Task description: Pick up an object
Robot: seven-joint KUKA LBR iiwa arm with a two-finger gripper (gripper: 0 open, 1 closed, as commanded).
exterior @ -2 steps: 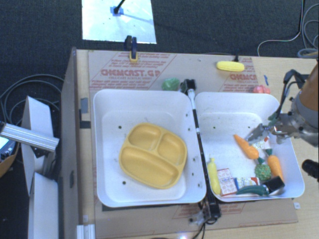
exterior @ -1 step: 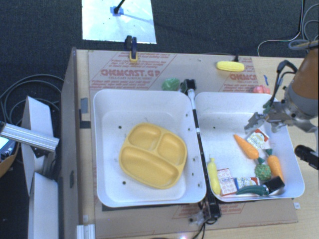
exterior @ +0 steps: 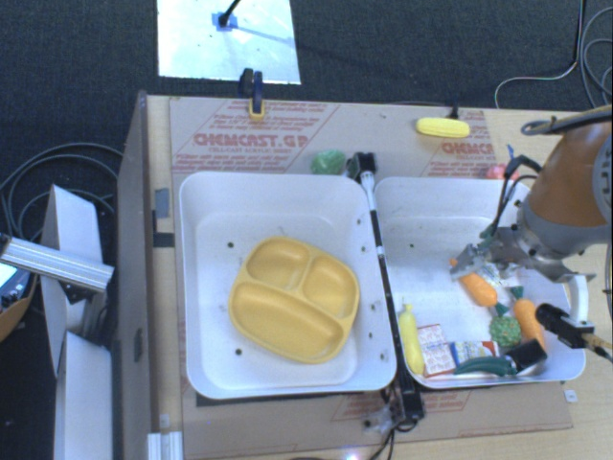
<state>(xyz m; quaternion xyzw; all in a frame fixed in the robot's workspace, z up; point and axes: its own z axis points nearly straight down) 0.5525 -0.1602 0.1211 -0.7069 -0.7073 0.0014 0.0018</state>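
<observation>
Several toy foods crowd the right bin (exterior: 421,209) at lower right of the frame; the gripper (exterior: 476,268) hangs low over an orange carrot-like piece (exterior: 478,288). Whether it is parted or closed, I cannot tell. Judged step: reaching to grasp; next calls for closing squarely and lifting.

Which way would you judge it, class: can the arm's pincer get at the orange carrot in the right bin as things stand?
Probably yes. The pincer hangs just above the carrot in the right bin, and nothing lies over that carrot.
</observation>
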